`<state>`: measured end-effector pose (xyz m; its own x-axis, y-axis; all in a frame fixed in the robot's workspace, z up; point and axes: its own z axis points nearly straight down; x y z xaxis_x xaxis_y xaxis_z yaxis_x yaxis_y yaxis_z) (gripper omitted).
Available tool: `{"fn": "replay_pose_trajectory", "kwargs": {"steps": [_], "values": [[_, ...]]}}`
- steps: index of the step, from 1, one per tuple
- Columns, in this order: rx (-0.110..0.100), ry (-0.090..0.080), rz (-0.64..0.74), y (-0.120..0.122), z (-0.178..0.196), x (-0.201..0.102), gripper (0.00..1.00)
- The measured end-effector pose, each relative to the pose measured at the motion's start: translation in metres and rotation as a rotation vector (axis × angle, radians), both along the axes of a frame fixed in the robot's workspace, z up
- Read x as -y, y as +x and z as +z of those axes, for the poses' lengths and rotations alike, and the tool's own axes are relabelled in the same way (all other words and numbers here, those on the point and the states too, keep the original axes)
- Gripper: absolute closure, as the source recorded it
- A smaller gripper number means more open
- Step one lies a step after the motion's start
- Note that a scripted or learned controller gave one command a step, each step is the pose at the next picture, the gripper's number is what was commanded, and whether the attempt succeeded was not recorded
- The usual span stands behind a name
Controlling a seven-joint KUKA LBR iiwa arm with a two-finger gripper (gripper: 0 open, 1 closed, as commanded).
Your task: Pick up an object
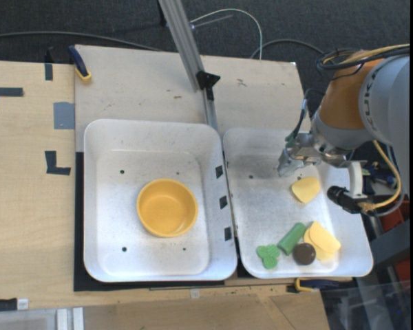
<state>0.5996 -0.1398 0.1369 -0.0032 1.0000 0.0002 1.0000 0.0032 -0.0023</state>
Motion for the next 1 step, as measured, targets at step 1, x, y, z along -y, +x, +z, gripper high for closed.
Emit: {"fn": "replay_pose_trajectory", "kwargs": {"steps": [1], "values": [[0.007, -0.002, -0.002, -0.0011, 0.0622, 0.0048, 1.0]]}}
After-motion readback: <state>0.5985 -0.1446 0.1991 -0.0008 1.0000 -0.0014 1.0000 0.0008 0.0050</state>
